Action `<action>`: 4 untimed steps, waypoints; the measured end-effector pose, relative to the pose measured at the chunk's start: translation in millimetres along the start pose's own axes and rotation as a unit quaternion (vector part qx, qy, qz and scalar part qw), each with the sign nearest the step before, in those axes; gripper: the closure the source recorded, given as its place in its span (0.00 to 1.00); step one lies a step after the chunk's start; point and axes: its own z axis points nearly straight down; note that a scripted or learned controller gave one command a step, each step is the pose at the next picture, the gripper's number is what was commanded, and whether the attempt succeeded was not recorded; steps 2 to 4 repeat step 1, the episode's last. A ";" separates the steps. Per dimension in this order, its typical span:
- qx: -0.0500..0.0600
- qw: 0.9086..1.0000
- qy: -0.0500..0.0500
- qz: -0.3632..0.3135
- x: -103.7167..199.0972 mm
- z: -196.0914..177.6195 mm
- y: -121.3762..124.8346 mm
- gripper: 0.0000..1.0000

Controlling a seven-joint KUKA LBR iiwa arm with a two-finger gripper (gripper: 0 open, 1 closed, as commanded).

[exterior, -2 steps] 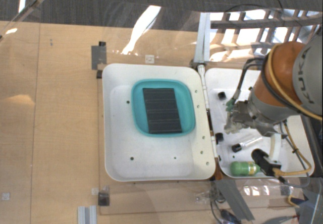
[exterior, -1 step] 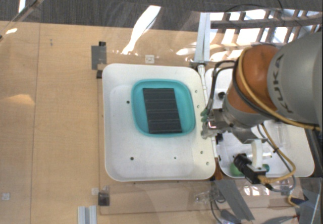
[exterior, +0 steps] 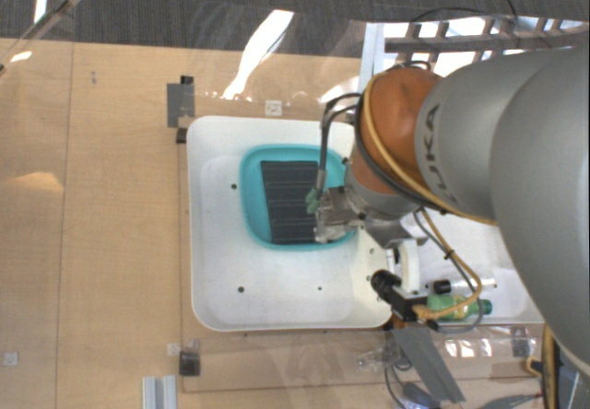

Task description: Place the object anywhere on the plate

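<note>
A teal plate (exterior: pixel 253 200) lies in the left white bin (exterior: pixel 217 251), near its middle right. On the plate rests a dark ribbed rectangular object (exterior: pixel 286 200), lying flat and covering most of the plate's centre. My gripper (exterior: pixel 320 214) hangs over the plate's right rim, right beside the dark object's right edge. The big grey arm with its orange band (exterior: pixel 396 131) hides the fingertips from above.
The arm covers most of the right bin (exterior: pixel 502 255). Cables and a green-yellow fitting (exterior: pixel 452 308) sit at the bins' front right. A black clamp (exterior: pixel 182 103) stands at the left bin's back corner. Bare bin floor lies left and front of the plate.
</note>
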 end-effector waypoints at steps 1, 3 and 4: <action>0.000 1.000 0.000 0.000 -0.5 -0.1 0.0 0.00; 0.000 1.000 0.000 0.000 -0.5 -0.1 0.0 0.00; 0.000 1.000 0.000 0.000 -0.5 -0.1 0.0 0.00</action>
